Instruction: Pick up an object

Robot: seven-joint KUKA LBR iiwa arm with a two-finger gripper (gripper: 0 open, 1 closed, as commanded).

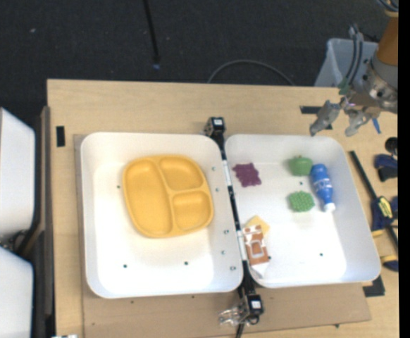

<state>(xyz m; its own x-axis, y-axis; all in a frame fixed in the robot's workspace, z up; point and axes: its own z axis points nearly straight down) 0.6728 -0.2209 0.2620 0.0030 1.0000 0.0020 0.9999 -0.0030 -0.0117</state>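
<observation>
My gripper point(339, 121) hangs above the far right corner of the right bin point(332, 273), its two fingers spread apart with nothing between them. Below it in that bin lie a green lumpy object point(299, 165), a blue bottle point(322, 186), a green round textured object point(301, 201), a purple flat piece point(246, 174) and an orange-and-white packet point(256, 241) against the bin's left wall. The gripper is apart from all of them, up and to the right of the blue bottle.
The left bin point(106, 266) holds a yellow divided plate point(167, 194). Blue clamps point(384, 213) line the bench's right edge. A white box point(11, 171) stands at the far left. Black brackets point(214, 126) sit where the bins meet.
</observation>
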